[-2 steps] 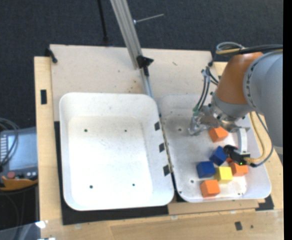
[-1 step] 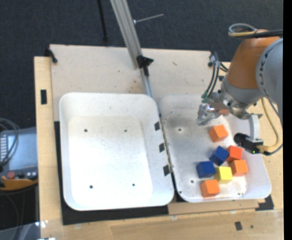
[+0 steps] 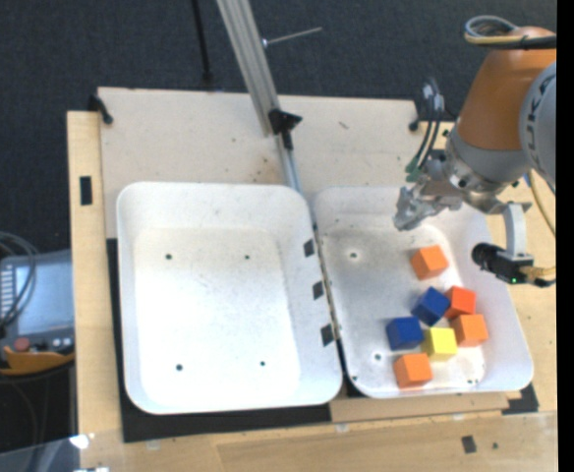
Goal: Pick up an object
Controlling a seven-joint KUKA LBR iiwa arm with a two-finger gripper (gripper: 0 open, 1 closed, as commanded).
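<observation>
Several small blocks lie in the right bin [image 3: 366, 226]. An orange block [image 3: 429, 262] sits alone toward the bin's upper right. Below it cluster a blue block [image 3: 431, 305], a red-orange block [image 3: 461, 301], another orange block [image 3: 471, 329], a second blue block [image 3: 403, 333], a yellow block [image 3: 440, 341] and an orange block [image 3: 413, 369]. My gripper [image 3: 408, 211] hangs over the bin's far right part, just above and left of the lone orange block, with no block seen between its fingers.
The left bin [image 3: 218, 293] lies beside the right one, with small clips along the shared edge. A slanted aluminium bar [image 3: 253, 52] rises from behind the bins. A monitor and cables sit off the bench at the left.
</observation>
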